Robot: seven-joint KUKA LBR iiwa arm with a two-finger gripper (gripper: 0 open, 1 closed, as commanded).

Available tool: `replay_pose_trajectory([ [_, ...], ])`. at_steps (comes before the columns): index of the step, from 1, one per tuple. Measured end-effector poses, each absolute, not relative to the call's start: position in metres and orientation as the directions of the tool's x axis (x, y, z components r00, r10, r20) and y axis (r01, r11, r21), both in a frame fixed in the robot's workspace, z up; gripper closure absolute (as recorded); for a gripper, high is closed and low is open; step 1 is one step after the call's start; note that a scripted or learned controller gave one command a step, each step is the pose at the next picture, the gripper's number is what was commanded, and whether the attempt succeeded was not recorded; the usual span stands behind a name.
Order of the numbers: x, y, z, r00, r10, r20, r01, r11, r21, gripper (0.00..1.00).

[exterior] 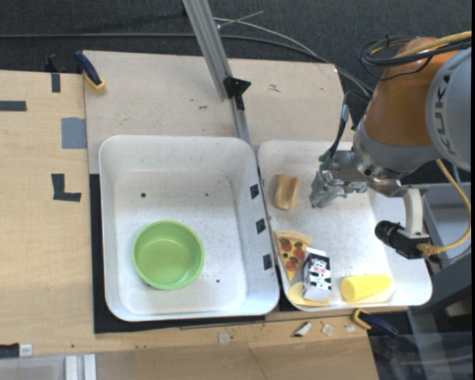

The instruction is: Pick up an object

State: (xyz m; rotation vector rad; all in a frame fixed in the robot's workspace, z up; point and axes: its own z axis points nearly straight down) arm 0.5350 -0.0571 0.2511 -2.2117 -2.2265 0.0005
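The gripper [323, 193] hangs over the right bin [396, 298], just beside the bread roll [285, 191]; nothing sits between its fingers, and their spacing cannot be determined. No object is lifted: the roll, pizza slice [291, 248], carton [317, 274] and yellow block [366, 287] lie in that bin, the green bowl [168, 253] in the left bin [119, 153]. The entire grasp and lift remain outstanding.

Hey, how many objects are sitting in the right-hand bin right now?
4: a tan bread piece near the left wall, a pizza slice below it, a black-and-white carton beside that, and a yellow block at the front.
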Motion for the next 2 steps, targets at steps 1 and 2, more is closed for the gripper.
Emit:
replay_pose_trajectory([
  [1, 0.545, -0.002, 0.232, -0.006, 1.000, 0.002, 1.000, 0.007, -0.008, 1.00],
  [2, 0.556, 0.049, 0.221, -0.006, 1.000, 0.000, 1.000, 0.006, -0.006, 1.00],
])
